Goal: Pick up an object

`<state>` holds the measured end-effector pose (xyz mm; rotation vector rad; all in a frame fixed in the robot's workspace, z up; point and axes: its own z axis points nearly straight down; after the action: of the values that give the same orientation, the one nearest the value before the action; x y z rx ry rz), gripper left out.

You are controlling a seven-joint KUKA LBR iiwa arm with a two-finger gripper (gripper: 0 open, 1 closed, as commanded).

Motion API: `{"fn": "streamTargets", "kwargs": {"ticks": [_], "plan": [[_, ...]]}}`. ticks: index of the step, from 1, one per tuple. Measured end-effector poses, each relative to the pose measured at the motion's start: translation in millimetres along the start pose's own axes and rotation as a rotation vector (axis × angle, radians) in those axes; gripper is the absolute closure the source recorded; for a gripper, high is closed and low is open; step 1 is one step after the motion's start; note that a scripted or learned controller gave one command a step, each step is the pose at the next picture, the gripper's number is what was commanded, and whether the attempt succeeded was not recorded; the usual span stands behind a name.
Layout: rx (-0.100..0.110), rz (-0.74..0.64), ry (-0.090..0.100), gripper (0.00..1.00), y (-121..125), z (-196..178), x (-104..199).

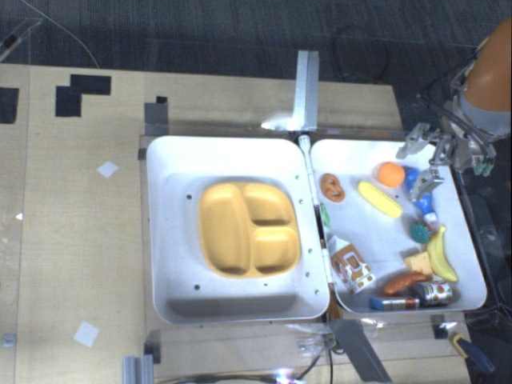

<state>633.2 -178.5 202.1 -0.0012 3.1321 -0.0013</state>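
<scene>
The right bin holds several small things: an orange ball, a yellow oblong piece, a brown pretzel, a blue bottle, a teal lump, a banana, a sausage and a brown patterned box. My gripper hangs over the bin's far right corner, just right of the orange ball. Its fingers stand apart, open, with nothing between them.
The left bin carries a yellow compartment tray. A dark can and a marker lie along the right bin's near wall. A metal post rises behind the divider between the bins.
</scene>
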Motion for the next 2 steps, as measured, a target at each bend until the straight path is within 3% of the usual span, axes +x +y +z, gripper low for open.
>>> {"fn": "streamTargets", "kwargs": {"ticks": [1,2], "plan": [[0.003,0.279,-0.023,0.00,-7.6,86.2,-22.3],[0.004,0.272,-0.035,1.00,-6.0,70.7,-26.3]]}}
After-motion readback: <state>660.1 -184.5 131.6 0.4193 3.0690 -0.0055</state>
